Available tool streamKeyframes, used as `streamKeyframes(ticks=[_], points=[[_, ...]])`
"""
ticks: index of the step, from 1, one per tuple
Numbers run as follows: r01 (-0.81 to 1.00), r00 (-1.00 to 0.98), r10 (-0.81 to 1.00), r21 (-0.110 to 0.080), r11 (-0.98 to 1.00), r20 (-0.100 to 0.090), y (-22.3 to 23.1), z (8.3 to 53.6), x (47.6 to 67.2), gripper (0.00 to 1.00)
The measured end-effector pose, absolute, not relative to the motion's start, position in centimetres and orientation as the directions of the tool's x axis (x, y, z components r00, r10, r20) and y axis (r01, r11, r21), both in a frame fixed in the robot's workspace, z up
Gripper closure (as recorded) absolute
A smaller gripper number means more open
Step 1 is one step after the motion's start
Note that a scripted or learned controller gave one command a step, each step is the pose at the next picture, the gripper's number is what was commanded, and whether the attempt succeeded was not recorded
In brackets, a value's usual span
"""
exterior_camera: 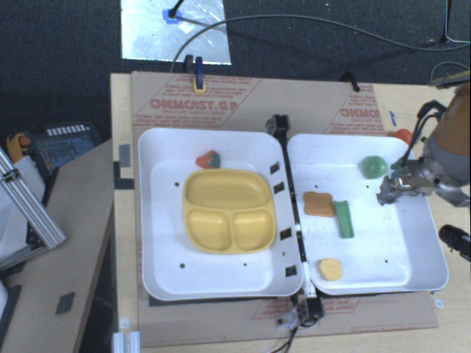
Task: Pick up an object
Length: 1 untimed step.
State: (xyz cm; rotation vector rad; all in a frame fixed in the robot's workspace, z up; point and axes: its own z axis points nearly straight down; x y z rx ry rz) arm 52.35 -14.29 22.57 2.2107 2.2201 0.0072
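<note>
Nothing had been picked up at this moment, as far as the view showed. Every loose item lay on a bin floor. In the right bin (419,271) a green round piece (374,167) sat toward one o'clock, an orange-brown slab (319,204) lay at about nine o'clock with a green stick (344,219) touching or just beside it, and a small yellow piece (330,269) rested near seven o'clock. The left bin (158,271) held a yellow divided tray (227,210), with a small red-and-green item (208,159) just off the tray's twelve o'clock edge.

The claw (390,192) hung over the right bin at roughly three o'clock, near the green round piece but apart from it, and nothing showed between its tips. Whether it was released or clenched could not be told; it was small, dark and blurred against the wrist. The arm (449,153) was cut off at the picture's edge. The whole job, choosing, closing and lifting, seemingly remained. The claw's height above the bin floor was also unclear.
</note>
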Motion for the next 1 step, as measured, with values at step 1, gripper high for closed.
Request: streamKeyframes(ticks=[1], points=[[1.000, -0.004, 1.000, 0.004, 0.004, -0.001, -14.30, 22.33, 52.46, 1.00]])
